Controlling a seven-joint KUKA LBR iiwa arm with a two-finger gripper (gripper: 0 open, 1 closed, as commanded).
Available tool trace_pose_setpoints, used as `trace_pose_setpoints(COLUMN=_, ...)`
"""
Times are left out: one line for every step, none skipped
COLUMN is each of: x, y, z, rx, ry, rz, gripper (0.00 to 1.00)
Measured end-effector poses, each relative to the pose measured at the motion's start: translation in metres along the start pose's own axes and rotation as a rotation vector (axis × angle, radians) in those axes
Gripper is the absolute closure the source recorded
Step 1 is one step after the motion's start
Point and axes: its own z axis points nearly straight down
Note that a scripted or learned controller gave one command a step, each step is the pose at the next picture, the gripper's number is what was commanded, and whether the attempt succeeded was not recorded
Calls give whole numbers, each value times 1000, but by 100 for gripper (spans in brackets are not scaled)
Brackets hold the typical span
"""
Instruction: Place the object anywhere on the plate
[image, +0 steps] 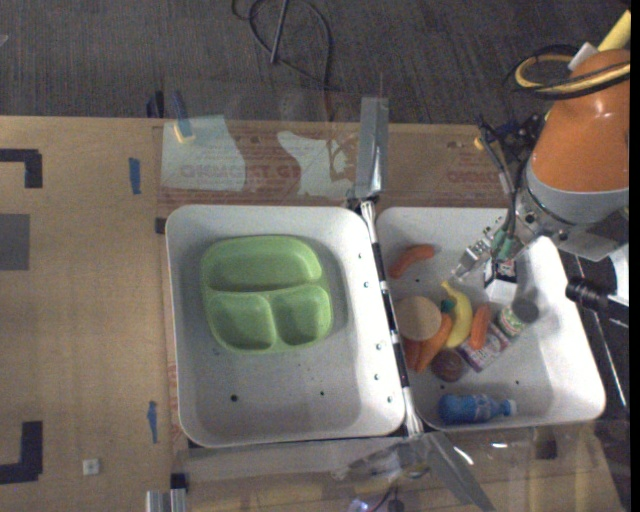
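1. Status. The green plate (265, 292) has three compartments and lies in the left bin (185, 330). I see nothing on it, so I judge the placing not yet done. The gripper (482, 258) hangs well to the view's right of the plate, past the ridge where the two bins meet, over the right bin (572, 372). From this angle I cannot tell whether the claw is released or clenched, and I see nothing in it.

2. Location of the object. The candidates all lie to the view's right of the plate:
- tan disc (419, 317), closest to the plate
- banana (460, 318), touching the disc on the side away from the plate
- carrot (433, 347), just below both
- orange sausage (412, 259), apart from the pile and level with the plate's upper edge
- blue bottle (475, 407), lower than the plate's bottom edge

3. Recommended procedure. I would pick an isolated item, the sausage or the bottle. The banana's neighbours are likely to crowd the claw. I would close across the item's narrow width, then lift straight up. Before travelling toward the plate I would check that the item has risen with the claw. I would cross the ridge high and release low over any compartment.
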Motion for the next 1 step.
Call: trace_pose_setpoints(x=-68, y=-94, z=60, rx=3, ry=1, rz=76, gripper=100)
